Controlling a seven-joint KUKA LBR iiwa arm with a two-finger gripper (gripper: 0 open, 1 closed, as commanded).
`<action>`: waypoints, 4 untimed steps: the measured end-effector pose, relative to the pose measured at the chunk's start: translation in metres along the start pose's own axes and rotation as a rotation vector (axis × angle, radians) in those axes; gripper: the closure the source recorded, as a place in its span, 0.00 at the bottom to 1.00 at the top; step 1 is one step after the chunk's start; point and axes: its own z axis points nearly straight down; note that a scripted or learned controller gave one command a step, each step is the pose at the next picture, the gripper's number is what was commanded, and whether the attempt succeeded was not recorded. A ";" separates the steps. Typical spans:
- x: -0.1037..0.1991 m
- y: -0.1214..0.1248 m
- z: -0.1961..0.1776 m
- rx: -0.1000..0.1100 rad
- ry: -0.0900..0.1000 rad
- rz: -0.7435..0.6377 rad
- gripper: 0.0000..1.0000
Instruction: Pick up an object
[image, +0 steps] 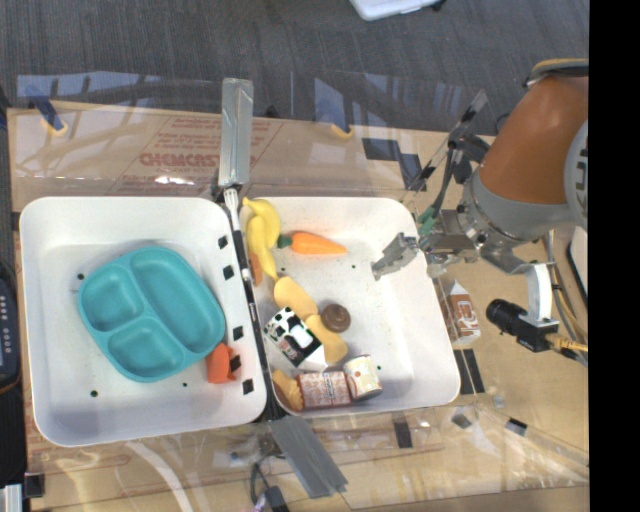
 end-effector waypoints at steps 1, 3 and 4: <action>0.001 0.001 -0.010 0.001 0.000 -0.005 1.00; 0.035 0.052 0.077 0.007 0.001 -0.113 0.00; 0.048 0.092 0.198 -0.002 0.000 -0.174 0.00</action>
